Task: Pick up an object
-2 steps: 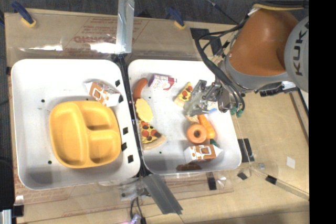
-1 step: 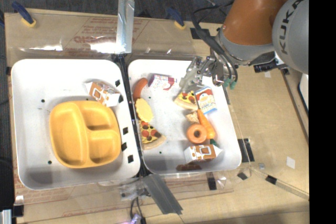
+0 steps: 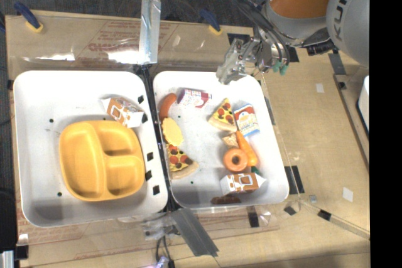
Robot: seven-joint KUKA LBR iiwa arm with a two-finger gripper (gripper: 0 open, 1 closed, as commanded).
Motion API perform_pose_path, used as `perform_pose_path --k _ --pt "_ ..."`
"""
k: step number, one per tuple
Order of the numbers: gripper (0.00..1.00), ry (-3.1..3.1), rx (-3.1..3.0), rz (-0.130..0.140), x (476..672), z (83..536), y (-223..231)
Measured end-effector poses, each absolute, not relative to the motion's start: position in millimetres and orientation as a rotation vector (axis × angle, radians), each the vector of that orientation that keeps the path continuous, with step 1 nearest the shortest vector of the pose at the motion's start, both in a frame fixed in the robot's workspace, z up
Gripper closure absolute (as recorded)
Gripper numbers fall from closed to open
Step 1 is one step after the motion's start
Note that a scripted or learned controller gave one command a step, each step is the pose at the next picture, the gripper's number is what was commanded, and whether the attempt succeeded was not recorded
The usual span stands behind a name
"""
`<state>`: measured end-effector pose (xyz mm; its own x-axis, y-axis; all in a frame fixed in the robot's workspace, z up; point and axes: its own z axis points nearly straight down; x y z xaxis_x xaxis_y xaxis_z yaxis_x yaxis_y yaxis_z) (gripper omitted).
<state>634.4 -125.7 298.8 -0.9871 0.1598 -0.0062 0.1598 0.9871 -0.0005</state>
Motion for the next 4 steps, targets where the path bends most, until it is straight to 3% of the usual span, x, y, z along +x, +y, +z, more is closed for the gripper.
perform_pose_path --k 1,2,3,4 --pt "1.0 3.128 0.272 0.0 634.0 288.0 -97.4" --pt "1.0 3.121 0.31 -0.003 645.1 331.4 -115.3" --pt "1.0 3.12 0.301 -0.004 646.1 342.0 -113.7" --pt "1.0 3.141 0.217 0.001 628.8 220.0 -89.3"
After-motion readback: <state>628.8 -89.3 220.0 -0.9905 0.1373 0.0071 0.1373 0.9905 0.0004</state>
